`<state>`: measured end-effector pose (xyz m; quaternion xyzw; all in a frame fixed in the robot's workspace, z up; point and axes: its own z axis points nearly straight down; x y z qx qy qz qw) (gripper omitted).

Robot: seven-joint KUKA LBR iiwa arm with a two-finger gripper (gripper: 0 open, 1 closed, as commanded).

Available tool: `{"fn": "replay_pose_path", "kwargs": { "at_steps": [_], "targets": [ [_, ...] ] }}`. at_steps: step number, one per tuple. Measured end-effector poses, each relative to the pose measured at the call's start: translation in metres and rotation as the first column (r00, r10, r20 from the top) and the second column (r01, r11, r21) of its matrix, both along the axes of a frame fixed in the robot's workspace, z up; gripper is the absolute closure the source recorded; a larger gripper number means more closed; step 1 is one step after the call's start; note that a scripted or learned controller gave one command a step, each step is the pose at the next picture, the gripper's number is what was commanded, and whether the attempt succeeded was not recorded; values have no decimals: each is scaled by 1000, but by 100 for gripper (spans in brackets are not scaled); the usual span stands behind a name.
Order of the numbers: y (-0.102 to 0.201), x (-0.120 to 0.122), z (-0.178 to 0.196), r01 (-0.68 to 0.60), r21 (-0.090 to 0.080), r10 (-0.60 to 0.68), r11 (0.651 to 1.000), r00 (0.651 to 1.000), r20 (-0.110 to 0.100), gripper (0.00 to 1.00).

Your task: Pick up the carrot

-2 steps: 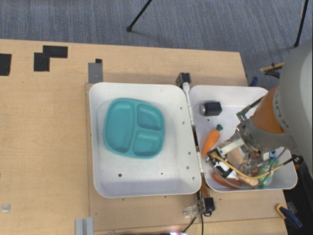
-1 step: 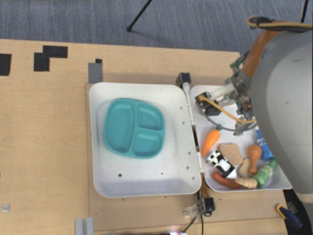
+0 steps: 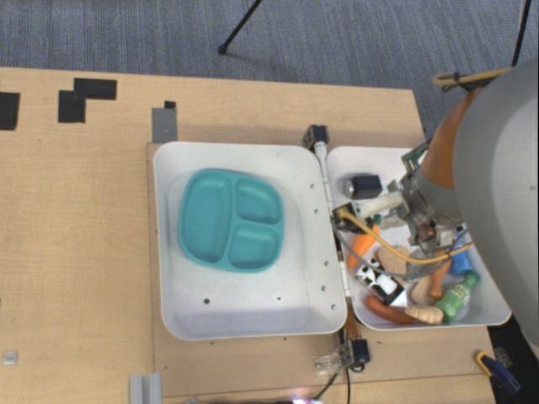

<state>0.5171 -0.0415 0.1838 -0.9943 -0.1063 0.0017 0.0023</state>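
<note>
The carrot [image 3: 362, 245] shows as a small, smooth orange wedge in the right bin [image 3: 497, 314], near that bin's left wall and partly covered by the clutter around it. Just below it lies a black-and-white spotted block [image 3: 368, 270], and beside that a black-and-white piece [image 3: 386, 286]. Along the bin's lower edge rests a long, glossy reddish-brown sausage shape [image 3: 394, 310] ending in a tan, rounded tip, with a green, translucent plastic bottle [image 3: 455, 300] lying tilted to its right and a small blue object [image 3: 461, 264] just above the bottle. A pale, oval tan piece [image 3: 392, 259] sits near the middle of the pile, and a dark, boxy item [image 3: 364, 184] lies toward the bin's upper part. The claw [image 3: 425, 230] hangs over the middle of this bin, a cluster of grey metal parts with thin yellow cables looping around it; whether its fingers are spread or pressed together I cannot tell, and nothing can be seen pinched in it. Above it rises the arm [image 3: 497, 158], broad and smooth grey with an orange band. The left bin [image 3: 210, 322], shallow white plastic with rounded corners, holds a teal divided plate [image 3: 230, 219] with three moulded compartments. Both bins stand side by side on a light wood-grained worktop [image 3: 76, 268].
</note>
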Motion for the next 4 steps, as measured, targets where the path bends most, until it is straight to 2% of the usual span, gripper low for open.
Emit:
{"fn": "replay_pose_path", "kwargs": {
  "at_steps": [1,2,3,4],
  "targets": [
    [-55,20,-92,5,0,-5,1000,1000,15,0],
    [-44,-12,-93,-3,-6,3,1000,1000,21,0],
    [-56,117,-94,-85,-8,85,996,996,-4,0],
    [-45,55,-92,-74,-4,74,997,997,15,0]
  ]
}}
